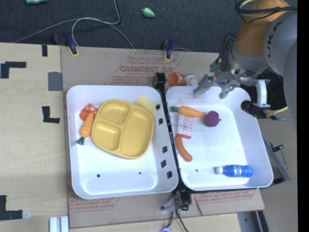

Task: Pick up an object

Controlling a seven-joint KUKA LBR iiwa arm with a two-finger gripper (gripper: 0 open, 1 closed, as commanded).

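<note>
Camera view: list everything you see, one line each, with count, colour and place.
Bins: 2, white, side by side on the bench.
Divided plate: 1, yellow, left bin.
Carrot: 1, orange, left bin, left of the plate.
Carrot: 1, orange, right bin, far end.
Purple ball: 1, right bin, beside that carrot.
Sausage: 1, orange-red, right bin, left side.
Bottle: 1, blue, lying in right bin, near edge.
Gripper: 1, grey, open above right bin's far edge, holding nothing.

One fixed camera — set high above the desk, looking down at a slant; both bins in frame, arm entering from right.
</note>
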